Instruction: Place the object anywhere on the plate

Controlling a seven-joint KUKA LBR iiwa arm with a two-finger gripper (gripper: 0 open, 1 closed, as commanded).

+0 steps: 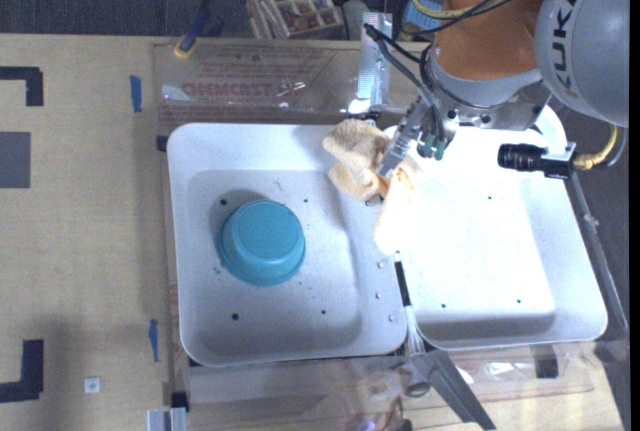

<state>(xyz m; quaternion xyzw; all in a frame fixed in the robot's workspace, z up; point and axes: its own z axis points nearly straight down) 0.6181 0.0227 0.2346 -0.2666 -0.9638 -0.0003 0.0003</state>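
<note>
Looming closest, your gripper (392, 157) is pinching the yellow cloth (358, 162) over the divider; next, you're carrying it to the blue plate (262, 240).

Two bins stand side by side on the counter (80, 249). A bowl (262, 241) sits upside down in the left bin (200, 159). A cloth (362, 162) lies over the rims between the left bin and the right bin (500, 269), at their far end. The end effector (405, 147) is just above the cloth's right part.
</note>
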